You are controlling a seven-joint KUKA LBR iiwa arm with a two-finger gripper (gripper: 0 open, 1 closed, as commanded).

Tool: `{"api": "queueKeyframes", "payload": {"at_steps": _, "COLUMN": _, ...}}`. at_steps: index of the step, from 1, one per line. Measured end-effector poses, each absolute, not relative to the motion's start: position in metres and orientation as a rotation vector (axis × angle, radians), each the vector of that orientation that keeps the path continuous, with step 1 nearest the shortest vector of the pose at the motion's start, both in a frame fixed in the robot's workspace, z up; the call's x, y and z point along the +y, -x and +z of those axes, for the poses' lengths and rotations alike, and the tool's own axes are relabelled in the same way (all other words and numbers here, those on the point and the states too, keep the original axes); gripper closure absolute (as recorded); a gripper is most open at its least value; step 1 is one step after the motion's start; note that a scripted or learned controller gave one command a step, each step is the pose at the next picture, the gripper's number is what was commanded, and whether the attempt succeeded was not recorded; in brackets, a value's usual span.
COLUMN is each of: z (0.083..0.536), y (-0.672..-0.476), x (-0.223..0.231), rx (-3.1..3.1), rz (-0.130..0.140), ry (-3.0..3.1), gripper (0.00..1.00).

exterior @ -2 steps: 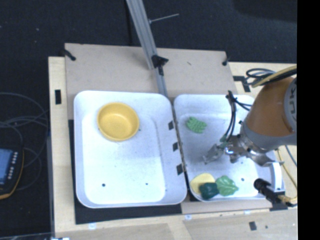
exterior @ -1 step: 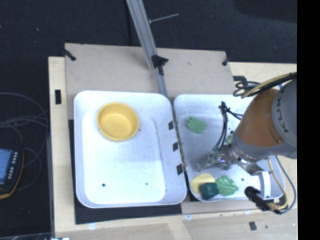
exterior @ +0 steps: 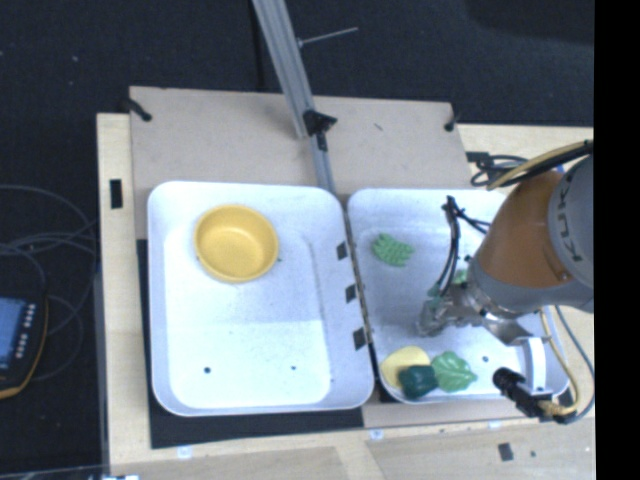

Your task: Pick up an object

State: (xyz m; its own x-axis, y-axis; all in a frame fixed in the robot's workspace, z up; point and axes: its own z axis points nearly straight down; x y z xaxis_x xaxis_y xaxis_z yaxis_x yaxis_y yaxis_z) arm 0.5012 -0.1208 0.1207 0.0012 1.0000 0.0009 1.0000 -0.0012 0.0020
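Observation:
The right bin (exterior: 400, 208) holds a light green leaf-shaped piece (exterior: 393, 250) near its back left. At its front edge lie a pale yellow object (exterior: 400, 359), a dark green block (exterior: 417, 380) and a second light green leaf-shaped piece (exterior: 455, 371), close together. My gripper (exterior: 438, 318) hangs low in the right bin, just behind that front cluster and right of the first leaf piece. The orange wrist band (exterior: 525, 238) covers the bin's right part.
A yellow bowl (exterior: 237, 243) sits at the back left of the left bin (exterior: 250, 358). A grey slanted pole (exterior: 290, 68) rises behind the bins. Black clips (exterior: 355, 293) line the divide between the two bins. Cables (exterior: 455, 228) trail beside the wrist.

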Motion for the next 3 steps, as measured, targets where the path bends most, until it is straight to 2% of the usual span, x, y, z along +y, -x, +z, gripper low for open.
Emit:
{"api": "queueKeyframes", "payload": {"at_steps": 2, "z": 0.223, "y": -0.52, "x": -0.122, "rx": 2.218, "rz": 0.005, "ry": -2.219, "gripper": 1.0}}
{"api": "queueKeyframes", "payload": {"at_steps": 3, "z": 0.275, "y": -0.521, "x": -0.123, "rx": 2.219, "rz": 0.005, "ry": -2.218, "gripper": 1.0}}
